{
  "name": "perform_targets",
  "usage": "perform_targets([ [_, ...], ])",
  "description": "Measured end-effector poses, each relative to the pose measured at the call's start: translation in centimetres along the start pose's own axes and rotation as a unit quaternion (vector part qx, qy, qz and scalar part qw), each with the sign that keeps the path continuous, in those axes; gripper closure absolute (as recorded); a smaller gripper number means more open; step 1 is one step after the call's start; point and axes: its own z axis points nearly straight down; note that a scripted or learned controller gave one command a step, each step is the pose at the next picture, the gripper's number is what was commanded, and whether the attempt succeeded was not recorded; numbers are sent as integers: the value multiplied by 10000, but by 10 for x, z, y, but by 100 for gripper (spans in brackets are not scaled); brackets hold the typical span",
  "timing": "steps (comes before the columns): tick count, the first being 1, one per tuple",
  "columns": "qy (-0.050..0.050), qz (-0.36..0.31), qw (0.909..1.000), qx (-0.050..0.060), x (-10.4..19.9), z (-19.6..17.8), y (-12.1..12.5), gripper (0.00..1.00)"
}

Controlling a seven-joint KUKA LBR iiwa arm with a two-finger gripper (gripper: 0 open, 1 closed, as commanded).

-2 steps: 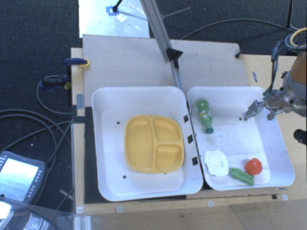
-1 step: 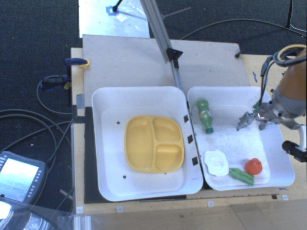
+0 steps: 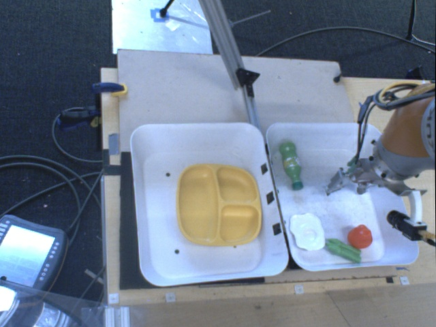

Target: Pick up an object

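Note:
The right bin (image 3: pixel 395 257) holds a green bottle (image 3: pixel 291 164) lying near its far left wall. A white fried-egg toy (image 3: pixel 307 231), a green vegetable piece (image 3: pixel 343 250) and a red tomato (image 3: pixel 360 236) sit close together at its front. My gripper (image 3: pixel 346 187) hangs over the bin's middle right, open, its fingers (image 3: pixel 334 184) spread with nothing between them. It is to the right of the bottle and behind the tomato.
The left bin (image 3: pixel 150 148) carries a yellow divided plate (image 3: pixel 219 204) in its middle. A grey metal pole (image 3: pixel 225 36) slants down to the wall between the bins. The arm's orange band (image 3: pixel 409 128) sits by the right edge. Cables lie on the floor at left.

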Motion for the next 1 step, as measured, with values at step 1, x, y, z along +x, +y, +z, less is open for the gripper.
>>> perform_targets([
  [1,-9,3,10000,-38,-1,-14,2,100],
])
